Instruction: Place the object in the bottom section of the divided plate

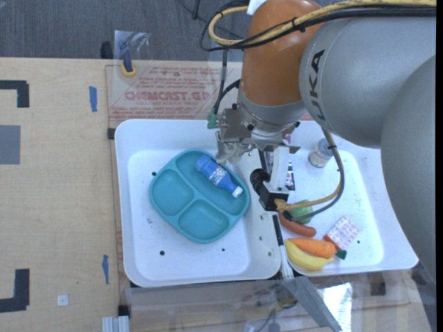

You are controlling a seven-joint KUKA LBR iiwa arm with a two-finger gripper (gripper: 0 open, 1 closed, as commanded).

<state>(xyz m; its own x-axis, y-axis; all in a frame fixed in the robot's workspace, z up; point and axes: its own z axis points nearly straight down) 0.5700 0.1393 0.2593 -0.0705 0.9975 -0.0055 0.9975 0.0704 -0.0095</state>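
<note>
**Camera view: bottle lies on the divided plate, gripper just above it**

The gripper point(227, 151) hangs below the arm's orange band point(277, 47), over the upper right rim of the blue divided plate point(197, 198). Whether it is spread or pressed together cannot be told from this angle; the wrist hides most of it.

Just beneath the gripper and slightly toward the lower part of the view lies a small blue bottle point(220, 176) with a white cap, on its side, slanting across the plate's upper right section and reaching the rim. It appears close to the gripper, but nothing shows it pinched.

The plate sits in the left white bin point(135, 206), down and left of the gripper. To the gripper's right, in the right white bin point(374, 234), are a small grey jar point(319, 155), a chili pepper point(297, 211), a carrot point(313, 247), a banana point(308, 258) and a pink packet point(343, 231); all lie well apart from the gripper, lower right of it
</note>
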